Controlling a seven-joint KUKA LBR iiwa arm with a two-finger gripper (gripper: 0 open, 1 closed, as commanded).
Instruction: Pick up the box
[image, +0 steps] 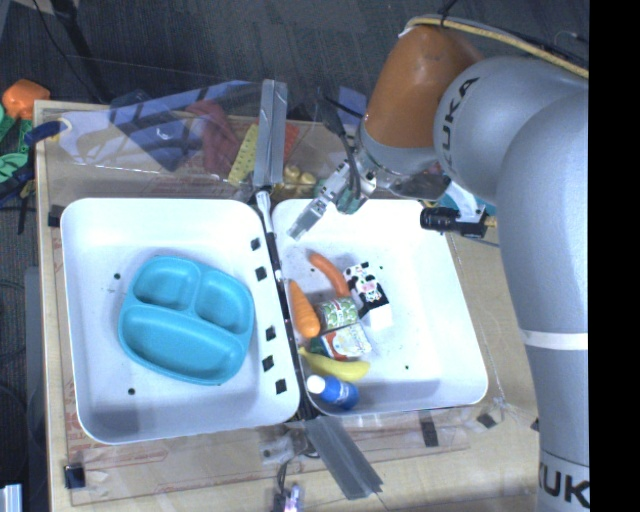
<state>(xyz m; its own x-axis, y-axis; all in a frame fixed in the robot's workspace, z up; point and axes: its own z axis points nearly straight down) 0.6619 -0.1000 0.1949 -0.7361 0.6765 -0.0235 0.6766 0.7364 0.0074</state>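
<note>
The arm (520, 150) bears the brand "KUKA" in dark letters on its grey shell beside the orange band, partly cut off. Near the bottom right corner, its base shows "KU". Print on the box (340, 314) is too small to read.

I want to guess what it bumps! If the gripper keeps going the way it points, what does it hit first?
The gripper points down-left, toward the near corner of the right bin by the divider. It would probably meet the bin's white floor first, just short of the orange carrot. Depth is hard to judge from this one view.
</note>
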